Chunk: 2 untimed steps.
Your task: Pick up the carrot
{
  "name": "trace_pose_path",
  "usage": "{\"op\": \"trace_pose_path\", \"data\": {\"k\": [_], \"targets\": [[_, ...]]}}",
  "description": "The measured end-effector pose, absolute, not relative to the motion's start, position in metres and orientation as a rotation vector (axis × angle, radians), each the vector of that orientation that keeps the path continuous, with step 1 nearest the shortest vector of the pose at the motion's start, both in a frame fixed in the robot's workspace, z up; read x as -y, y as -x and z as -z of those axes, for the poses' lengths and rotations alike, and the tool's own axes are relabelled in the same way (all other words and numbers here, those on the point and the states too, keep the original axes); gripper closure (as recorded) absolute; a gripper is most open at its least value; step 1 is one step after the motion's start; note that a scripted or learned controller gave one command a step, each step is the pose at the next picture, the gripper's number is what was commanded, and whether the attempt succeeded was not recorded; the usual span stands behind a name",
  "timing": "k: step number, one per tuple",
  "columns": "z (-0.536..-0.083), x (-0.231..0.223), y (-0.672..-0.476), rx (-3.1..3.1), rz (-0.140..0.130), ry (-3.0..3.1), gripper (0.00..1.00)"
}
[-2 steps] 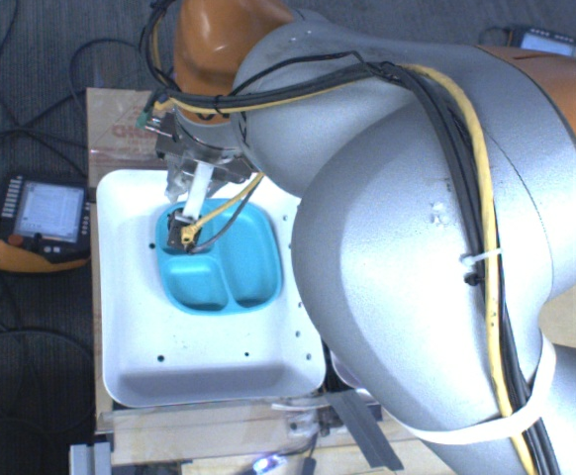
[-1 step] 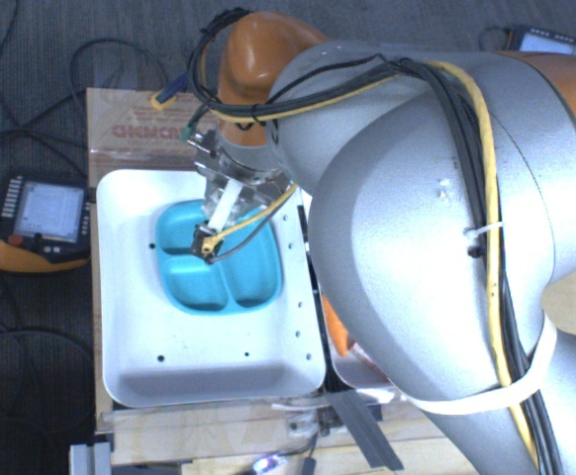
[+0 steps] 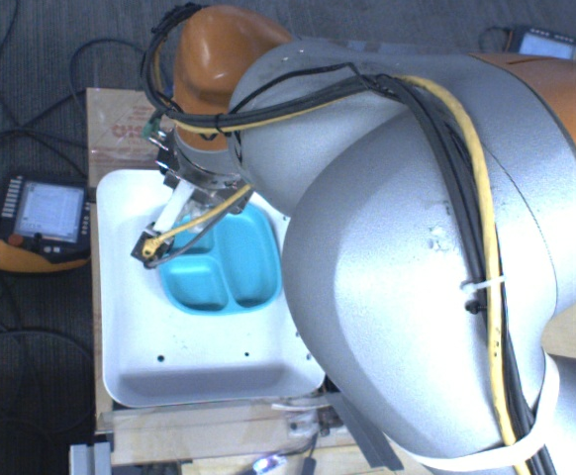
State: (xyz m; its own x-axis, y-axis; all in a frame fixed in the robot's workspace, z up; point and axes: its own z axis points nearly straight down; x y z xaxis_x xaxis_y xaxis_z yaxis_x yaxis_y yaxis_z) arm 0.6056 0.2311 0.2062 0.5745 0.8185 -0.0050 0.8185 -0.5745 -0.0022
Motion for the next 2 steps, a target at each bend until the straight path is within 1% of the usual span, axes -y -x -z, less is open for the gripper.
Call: {"op": "trace_pose_path", "data": {"k": [1,2], "targets": [[-0.33,-0.16,-0.618,-1.581,0.007,-2.711,1.0],[-0.218,-0.176,-0.667,-1.53,0.013,-2.741,1.0]]}}
